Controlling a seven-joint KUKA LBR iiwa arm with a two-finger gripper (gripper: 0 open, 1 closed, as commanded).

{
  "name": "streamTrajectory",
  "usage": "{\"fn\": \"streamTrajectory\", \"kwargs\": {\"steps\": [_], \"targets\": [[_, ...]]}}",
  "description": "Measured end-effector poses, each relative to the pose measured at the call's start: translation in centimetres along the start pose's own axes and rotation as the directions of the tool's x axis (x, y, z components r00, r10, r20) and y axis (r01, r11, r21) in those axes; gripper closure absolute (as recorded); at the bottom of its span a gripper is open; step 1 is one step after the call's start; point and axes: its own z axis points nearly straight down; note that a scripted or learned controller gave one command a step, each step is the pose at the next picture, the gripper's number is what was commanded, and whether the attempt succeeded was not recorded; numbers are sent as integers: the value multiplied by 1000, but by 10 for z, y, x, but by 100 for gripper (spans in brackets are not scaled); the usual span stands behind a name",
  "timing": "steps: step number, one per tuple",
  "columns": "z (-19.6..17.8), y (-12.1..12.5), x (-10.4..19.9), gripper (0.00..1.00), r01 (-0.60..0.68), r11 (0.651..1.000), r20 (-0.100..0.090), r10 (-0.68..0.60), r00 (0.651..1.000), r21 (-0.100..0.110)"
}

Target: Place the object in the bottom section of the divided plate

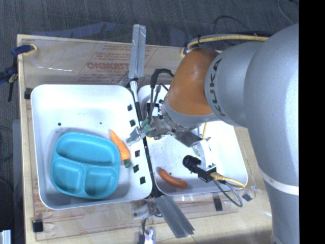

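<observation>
On the grey arm (pixel 264 85), "KUKA" lettering (pixel 215 88).

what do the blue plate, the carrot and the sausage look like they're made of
Divided plate: looks like moulded plastic, matte blue, with soft rounded ridges between its sections.
Carrot: probably a plastic toy; even orange colour with a small green tip.
Sausage: likely plastic or rubber toy food; smooth reddish-brown with a faint sheen.
The bins look like glossy white plastic.

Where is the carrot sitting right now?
In the camera view the carrot lies in the left bin, just off the right edge of the blue divided plate and near the wall between the two bins, not in any plate section.
</observation>
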Motion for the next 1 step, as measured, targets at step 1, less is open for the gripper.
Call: {"fn": "streamTrajectory", "kwargs": {"steps": [1], "targets": [[0, 0, 0, 0, 0, 1000, 0, 0, 1000, 0]]}}
